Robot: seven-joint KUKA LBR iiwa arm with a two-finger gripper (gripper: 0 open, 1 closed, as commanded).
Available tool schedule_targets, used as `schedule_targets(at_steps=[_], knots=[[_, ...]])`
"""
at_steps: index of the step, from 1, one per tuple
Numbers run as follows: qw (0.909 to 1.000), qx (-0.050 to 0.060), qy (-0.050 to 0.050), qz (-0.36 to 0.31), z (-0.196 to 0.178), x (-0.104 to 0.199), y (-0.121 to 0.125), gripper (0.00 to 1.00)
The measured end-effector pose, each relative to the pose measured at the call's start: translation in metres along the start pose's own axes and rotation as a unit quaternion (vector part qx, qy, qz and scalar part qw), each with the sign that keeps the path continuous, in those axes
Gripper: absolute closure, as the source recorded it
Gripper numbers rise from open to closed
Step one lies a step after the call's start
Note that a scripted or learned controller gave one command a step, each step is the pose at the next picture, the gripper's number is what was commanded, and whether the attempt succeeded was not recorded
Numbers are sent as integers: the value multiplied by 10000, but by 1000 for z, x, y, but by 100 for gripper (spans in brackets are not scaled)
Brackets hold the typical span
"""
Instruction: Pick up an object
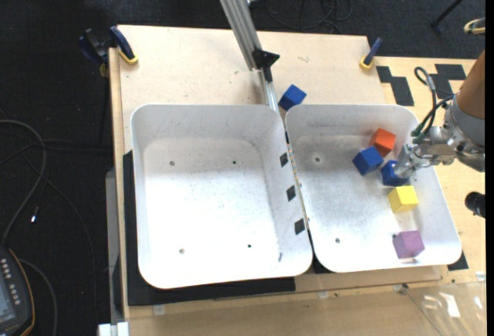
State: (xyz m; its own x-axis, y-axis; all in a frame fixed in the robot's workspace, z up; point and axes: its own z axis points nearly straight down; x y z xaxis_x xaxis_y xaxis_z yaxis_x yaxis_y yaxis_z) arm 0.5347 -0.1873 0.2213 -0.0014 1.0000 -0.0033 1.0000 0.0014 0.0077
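Note:
The right bin (340, 249) holds several small blocks. An orange block (384, 140) lies at the back, with a blue block (368, 161) just in front of it to the left. A second, smaller blue block (390, 172) sits right against my gripper (406, 164), which has come down into the bin from the right. Part of this block is hidden by the gripper. A yellow block (403, 198) lies just below the gripper, and a purple block (408, 244) rests near the bin's front right corner.
The left bin (204, 195) stands beside the right one. Another blue block (292, 97) lies on the bench behind the bins, near the foot of a slanted metal pole (235, 6). Clamps (123, 45) sit at the bench's back corners.

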Motion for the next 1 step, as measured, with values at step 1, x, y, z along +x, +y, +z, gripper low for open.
schedule_targets(at_steps=[1], knots=[[10000,32,11,4,5,1,-1,0]])
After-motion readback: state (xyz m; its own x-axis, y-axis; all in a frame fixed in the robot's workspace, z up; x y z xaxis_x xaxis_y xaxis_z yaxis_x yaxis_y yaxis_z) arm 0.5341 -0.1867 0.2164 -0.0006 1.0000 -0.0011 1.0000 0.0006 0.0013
